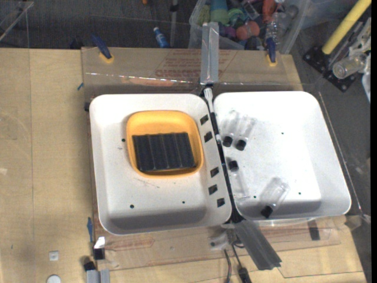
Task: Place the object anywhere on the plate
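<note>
An orange plate with rounded corners lies in the left white bin, toward its back. A black, ribbed rectangular object rests flat on the plate, inside the rim and slightly toward its front edge. Nothing touches the black object.
The right white bin holds several clear vials with black caps: two near its back left, one at the left wall, one at the front. A ridge with black clips divides the bins. A box of toys stands behind.
</note>
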`<act>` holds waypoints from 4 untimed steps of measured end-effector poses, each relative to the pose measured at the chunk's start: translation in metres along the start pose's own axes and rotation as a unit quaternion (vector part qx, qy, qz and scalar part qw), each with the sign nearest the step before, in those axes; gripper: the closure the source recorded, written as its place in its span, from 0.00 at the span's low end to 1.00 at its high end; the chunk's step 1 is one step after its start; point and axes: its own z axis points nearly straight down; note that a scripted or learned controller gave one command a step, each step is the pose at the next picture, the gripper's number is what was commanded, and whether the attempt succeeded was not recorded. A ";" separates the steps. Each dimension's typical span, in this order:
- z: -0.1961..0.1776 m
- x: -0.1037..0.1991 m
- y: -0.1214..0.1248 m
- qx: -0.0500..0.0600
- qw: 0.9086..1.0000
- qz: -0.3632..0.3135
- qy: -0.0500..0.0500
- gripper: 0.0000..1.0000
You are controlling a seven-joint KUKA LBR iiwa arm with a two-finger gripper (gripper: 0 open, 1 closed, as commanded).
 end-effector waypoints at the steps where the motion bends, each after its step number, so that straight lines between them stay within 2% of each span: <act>1: 0.000 -0.004 -0.001 -0.001 0.982 -0.189 0.000 1.00; 2: 0.000 -0.004 -0.001 -0.001 0.939 -0.343 0.000 1.00; 4: 0.000 -0.004 -0.001 -0.001 0.917 -0.400 0.000 1.00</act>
